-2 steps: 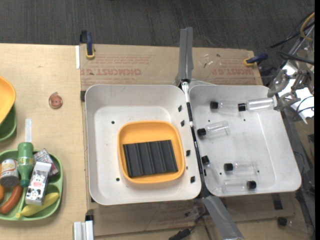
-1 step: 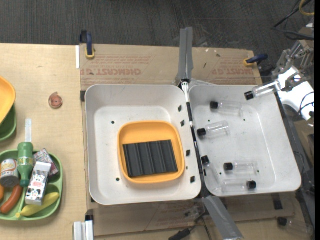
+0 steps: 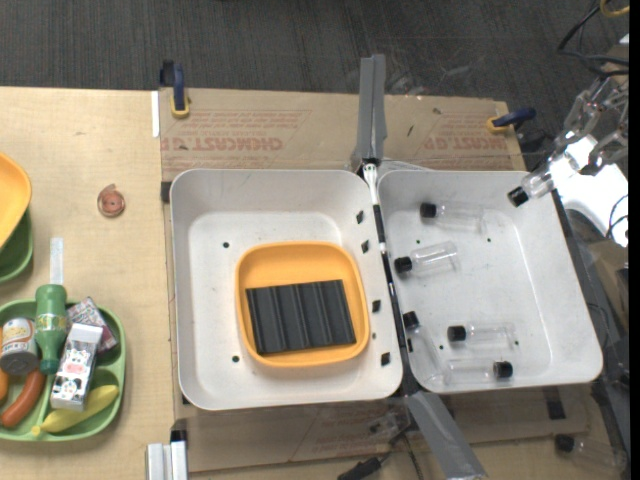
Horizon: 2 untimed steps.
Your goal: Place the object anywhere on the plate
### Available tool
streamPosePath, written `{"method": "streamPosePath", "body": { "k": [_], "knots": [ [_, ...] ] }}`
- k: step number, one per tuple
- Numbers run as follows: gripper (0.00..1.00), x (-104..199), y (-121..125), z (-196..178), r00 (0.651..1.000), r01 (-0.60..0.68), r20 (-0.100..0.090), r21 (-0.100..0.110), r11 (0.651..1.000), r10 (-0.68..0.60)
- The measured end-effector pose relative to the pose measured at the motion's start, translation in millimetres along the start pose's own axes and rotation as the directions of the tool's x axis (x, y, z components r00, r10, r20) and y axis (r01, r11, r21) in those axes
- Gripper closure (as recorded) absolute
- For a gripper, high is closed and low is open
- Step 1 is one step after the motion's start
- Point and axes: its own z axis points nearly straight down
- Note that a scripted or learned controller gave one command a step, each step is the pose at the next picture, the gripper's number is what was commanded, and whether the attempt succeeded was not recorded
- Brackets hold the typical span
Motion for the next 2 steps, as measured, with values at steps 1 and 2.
{"method": "streamPosePath", "body": {
  "k": [1, 2],
  "knots": [
    [1.00, -3.8, -2.6, -59.2, 0.964, 0.264, 0.000, -0.001, 0.964, -0.264],
    [1.00, 48.3, 35.7, -71.6, 0.924, 0.382, -0.001, -0.005, 0.924, -0.382]
  ]
}}
